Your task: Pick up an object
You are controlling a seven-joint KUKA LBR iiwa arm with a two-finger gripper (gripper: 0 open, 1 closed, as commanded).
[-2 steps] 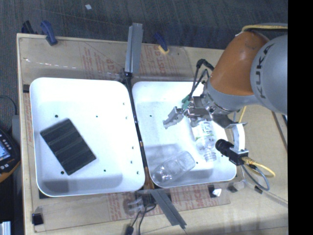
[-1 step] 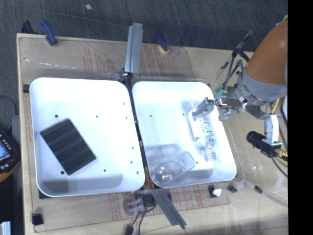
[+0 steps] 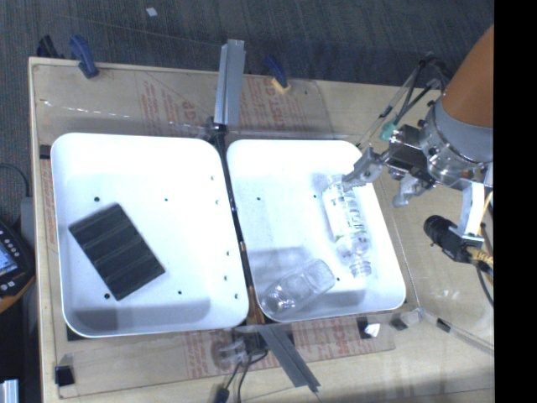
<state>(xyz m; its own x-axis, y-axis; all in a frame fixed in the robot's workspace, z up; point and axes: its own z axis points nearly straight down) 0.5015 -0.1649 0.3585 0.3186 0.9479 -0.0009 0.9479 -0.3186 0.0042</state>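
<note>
Seemingly mid-approach, the arm (image 3: 470,82) at the frame's right edge hung its gripper (image 3: 362,168), grip unreadable, over the right bin (image 3: 277,154) just above the clear bottle (image 3: 347,225) at centre right, which called for a lower, squarer descent

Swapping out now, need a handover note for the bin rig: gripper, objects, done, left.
Gripper: at the upper right rim of the right bin, just above the top end of the clear plastic bottle. Nothing seen between its fingers; finger state unclear from this angle.
Objects: clear plastic bottle lies lengthwise along the right bin's right side. Clear plastic cup lies on its side near that bin's front edge. Dark ribbed panel lies flat in the left bin.
Done: nothing lifted.
Left: grasp and lift an object; the bottle is nearest.
</note>
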